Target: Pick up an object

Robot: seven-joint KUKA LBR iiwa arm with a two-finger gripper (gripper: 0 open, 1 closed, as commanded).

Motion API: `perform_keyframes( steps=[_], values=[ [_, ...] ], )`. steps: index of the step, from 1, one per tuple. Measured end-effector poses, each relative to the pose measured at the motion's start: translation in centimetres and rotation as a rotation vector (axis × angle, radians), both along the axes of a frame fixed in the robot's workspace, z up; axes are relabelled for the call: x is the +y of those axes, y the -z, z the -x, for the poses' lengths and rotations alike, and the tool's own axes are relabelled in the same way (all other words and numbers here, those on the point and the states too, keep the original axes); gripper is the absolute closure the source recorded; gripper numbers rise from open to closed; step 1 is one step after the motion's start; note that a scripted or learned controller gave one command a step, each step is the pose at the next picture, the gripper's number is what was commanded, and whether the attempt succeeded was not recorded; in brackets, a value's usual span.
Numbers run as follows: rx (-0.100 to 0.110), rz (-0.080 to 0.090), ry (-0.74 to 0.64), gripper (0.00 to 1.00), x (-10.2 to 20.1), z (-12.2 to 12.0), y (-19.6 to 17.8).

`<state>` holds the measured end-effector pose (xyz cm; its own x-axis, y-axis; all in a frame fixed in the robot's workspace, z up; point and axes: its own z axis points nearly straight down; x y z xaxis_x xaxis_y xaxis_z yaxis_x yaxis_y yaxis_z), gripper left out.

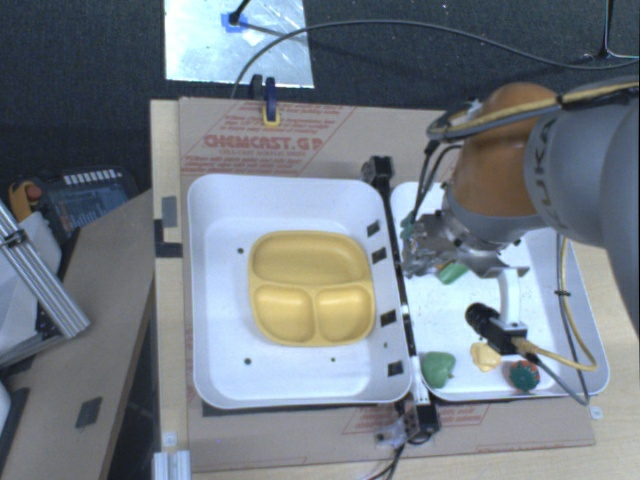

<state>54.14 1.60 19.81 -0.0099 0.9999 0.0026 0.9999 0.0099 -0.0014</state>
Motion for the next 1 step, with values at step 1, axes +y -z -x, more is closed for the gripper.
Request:
perform_keyframes(
  steps=[1],
  values=[
    [-0.002, -0.001, -0.001, 1.00, 5.47, 2.36, -1.82]
  ],
)
